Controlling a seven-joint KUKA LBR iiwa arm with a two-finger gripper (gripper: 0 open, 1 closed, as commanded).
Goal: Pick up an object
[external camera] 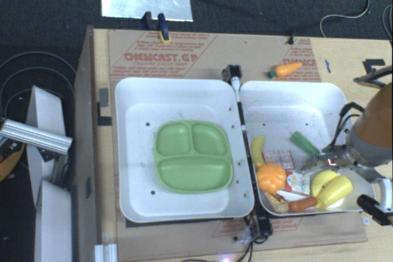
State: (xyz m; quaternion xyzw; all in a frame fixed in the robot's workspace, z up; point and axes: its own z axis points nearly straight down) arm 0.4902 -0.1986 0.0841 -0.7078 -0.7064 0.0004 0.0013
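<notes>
The right bin point(288, 98) holds a heap of toy food at its near side. An orange point(271, 177) lies beside a banana point(258, 149). A green stick-shaped piece point(304, 143) lies just behind a yellow lemon point(323, 180) and a pale yellow piece point(335, 191). A reddish sausage-shaped piece point(302, 204) rests at the front wall, next to small printed packets point(282, 158). My gripper point(317, 161) reaches in from the right, low over the heap between the green piece and the lemon. Nothing is visibly held.
The left bin point(132, 132) bears a green divided plate point(193, 155). A toy carrot point(287, 69) lies on the cardboard behind the right bin. The grey arm point(370, 135) crosses the right bin's right wall. A black clamp point(234, 74) sits between the bins at the back.
</notes>
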